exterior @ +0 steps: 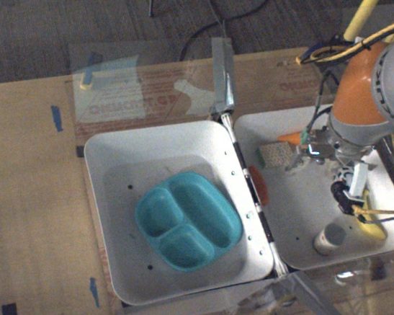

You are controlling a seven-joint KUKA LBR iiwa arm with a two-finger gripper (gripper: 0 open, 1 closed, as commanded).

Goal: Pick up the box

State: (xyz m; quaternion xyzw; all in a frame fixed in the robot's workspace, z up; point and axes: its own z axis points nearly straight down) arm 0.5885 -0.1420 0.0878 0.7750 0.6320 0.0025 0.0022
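A teal divided plate (pixel 188 221) lies in the left white bin (pixel 110 158). In the right white bin (pixel 294 230) sit a small grey cup (pixel 328 238), a yellow banana (pixel 371 227) and an orange item (pixel 258 184) against the left wall.

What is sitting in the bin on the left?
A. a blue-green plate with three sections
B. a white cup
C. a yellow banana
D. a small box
A: the left bin holds the blue-green divided plate, lying flat near its middle.
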